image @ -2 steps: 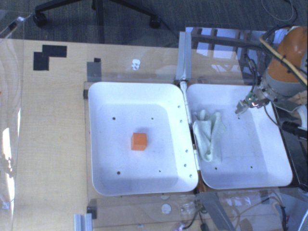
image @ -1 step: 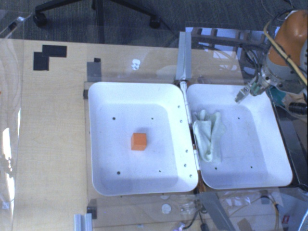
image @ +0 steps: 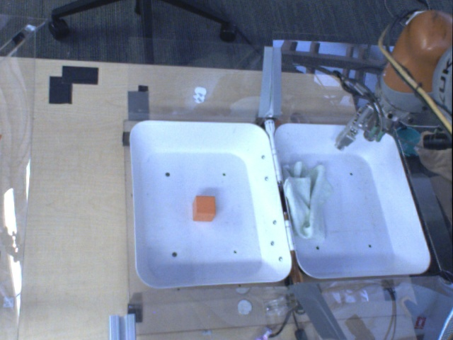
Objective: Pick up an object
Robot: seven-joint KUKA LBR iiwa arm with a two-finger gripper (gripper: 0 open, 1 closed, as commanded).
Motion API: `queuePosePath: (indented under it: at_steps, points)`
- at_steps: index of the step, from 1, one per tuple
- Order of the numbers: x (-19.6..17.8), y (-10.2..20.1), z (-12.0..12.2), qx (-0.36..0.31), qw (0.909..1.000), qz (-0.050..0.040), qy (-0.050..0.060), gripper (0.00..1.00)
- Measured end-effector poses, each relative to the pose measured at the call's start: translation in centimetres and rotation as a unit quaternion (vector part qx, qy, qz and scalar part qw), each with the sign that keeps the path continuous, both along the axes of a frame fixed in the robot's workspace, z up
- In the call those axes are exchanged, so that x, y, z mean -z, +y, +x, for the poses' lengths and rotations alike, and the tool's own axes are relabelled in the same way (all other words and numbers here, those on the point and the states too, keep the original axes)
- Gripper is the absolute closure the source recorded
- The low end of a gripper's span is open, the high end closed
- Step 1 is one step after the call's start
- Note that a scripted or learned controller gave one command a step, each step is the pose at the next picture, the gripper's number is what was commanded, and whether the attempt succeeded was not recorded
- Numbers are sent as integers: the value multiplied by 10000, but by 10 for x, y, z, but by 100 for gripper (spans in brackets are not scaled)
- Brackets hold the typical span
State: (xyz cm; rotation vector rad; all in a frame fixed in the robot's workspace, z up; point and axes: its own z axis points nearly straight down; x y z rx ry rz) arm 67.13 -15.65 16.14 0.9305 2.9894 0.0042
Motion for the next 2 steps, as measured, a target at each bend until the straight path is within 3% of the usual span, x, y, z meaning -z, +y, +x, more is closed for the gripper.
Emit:
queuePosePath:
  at_steps: [2]
  points:
    - [-27, 2, 5, -12, 9999, -5, -107, 100]
